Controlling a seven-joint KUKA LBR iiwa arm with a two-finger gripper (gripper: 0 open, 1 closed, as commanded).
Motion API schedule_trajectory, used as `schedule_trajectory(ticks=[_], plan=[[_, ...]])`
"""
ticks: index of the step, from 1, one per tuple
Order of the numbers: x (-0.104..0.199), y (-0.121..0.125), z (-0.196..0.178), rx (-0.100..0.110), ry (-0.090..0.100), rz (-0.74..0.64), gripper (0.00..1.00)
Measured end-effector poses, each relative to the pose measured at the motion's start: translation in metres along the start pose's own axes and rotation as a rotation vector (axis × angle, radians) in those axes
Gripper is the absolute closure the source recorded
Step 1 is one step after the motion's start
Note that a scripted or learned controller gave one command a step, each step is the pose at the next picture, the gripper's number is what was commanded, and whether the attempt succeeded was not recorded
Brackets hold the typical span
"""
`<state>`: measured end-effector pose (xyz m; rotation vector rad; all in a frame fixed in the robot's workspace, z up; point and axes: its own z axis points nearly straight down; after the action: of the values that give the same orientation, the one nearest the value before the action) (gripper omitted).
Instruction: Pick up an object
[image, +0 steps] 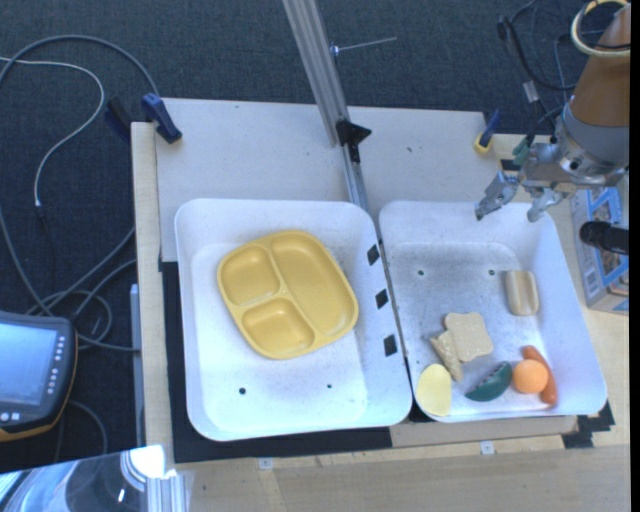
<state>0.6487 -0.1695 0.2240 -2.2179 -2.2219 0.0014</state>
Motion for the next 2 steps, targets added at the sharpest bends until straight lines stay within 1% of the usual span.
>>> schedule_trajectory(ticks=[1,2], plan=[[0.0,0.0,0.0,0.0,0.0,0.0,0.0],[0.006,-0.009,0.055,0.006,0.001,0.001,0.0]])
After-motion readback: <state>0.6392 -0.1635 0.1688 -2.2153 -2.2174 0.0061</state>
